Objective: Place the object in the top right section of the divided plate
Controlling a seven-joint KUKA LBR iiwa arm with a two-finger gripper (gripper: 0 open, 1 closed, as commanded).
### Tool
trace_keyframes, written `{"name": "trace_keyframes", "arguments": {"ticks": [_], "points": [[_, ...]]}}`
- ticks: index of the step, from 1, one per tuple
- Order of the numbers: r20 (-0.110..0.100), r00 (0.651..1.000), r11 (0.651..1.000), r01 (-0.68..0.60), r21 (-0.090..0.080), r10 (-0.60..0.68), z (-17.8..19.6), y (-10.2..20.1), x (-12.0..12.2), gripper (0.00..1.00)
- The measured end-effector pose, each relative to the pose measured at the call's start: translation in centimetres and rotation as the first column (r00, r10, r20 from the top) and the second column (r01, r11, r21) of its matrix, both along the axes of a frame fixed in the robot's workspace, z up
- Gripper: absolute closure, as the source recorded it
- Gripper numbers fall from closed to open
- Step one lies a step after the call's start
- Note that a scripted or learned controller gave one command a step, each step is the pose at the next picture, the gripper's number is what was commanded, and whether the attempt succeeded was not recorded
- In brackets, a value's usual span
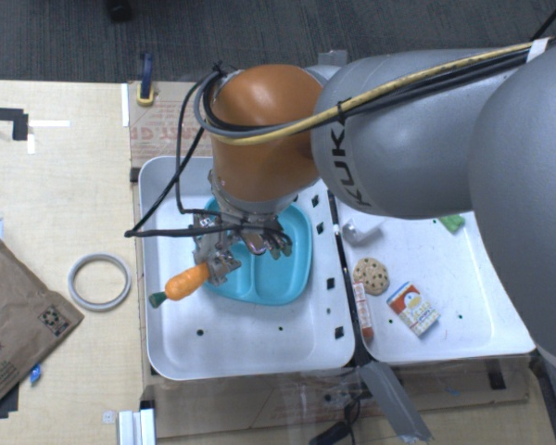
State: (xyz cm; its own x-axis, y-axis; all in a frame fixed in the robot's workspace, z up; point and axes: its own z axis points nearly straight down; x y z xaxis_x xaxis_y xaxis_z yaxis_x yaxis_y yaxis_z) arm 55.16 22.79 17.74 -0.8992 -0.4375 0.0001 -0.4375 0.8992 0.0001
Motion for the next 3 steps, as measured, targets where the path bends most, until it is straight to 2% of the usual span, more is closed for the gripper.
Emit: {"name": "trace_keyframes", "arguments": {"ticks": [1, 2, 3], "points": [[0.003, 0.936, 0.936, -0.351, 0.002, 0.351, -5.0, 0.0, 3.5, 1.00], [0.008, 0.939, 0.939, -0.344, 0.005, 0.344, -4.0, 0.0, 3.7, 1.00], [0.015, 0.932, 0.932, -0.362, 0.006, 0.362, -6.3, -0.7, 8.1, 1.00]]}}
